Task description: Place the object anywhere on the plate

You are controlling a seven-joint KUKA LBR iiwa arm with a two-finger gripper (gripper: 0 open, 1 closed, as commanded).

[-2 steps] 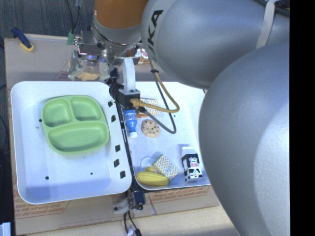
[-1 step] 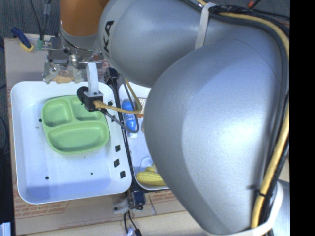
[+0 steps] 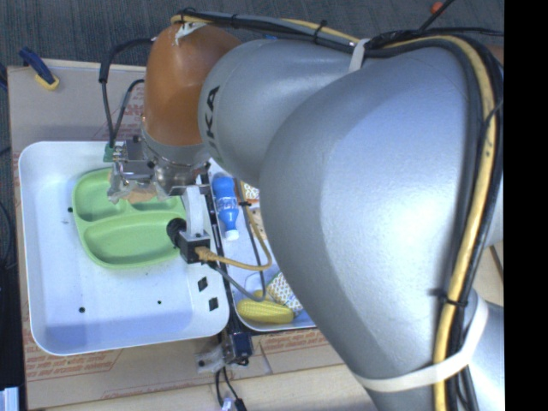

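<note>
The grey arm (image 3: 368,187) overhangs the right bin (image 3: 257,315); its jaws (image 3: 128,187) hover over the green plate (image 3: 128,238) by the left bin's (image 3: 51,315) far edge. Their opening and any held object cannot be told. Judged: release stage; next, opening over the plate.

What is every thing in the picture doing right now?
Green plate: lying flat in the left bin.
Hand: over the plate's far compartment.
Blue bottle: lying down in the right bin.
Yellow corn: lying at the right bin's near edge.
</note>
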